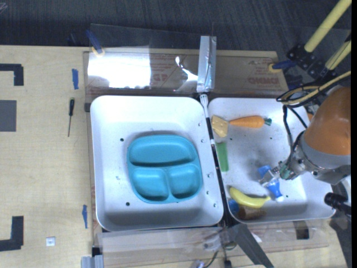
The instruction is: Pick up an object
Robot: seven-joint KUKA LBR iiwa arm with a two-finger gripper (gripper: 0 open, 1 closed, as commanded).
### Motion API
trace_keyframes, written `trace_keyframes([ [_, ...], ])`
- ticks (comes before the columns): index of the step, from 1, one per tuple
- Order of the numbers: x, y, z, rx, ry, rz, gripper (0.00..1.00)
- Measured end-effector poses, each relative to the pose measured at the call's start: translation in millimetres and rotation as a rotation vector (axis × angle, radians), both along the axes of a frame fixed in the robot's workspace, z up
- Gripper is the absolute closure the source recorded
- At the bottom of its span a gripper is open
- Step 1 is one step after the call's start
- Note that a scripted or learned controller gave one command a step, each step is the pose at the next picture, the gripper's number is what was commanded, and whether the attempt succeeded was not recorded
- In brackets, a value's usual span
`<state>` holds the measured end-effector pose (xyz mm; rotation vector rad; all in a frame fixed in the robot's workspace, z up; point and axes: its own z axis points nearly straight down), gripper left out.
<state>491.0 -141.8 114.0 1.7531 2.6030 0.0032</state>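
We see the gripper (273, 178) low in the right bin (245, 149); we cannot tell its state or whether it holds anything. The banana (249, 198) lies just left and below it, long axis roughly left-right. The carrot (246, 121) sits farther up.

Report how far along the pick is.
Done: the arm has reached into the right bin, and the gripper is down among the objects. In hand: it sits at a small blue object just above the banana; a grasp is not visible. Left: grip and lift; carrot lies untouched.
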Motion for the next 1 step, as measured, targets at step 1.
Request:
trace_keyframes([
  [1,39.3,87.9,71.0,0.001,0.001,-0.275,1.0],
])
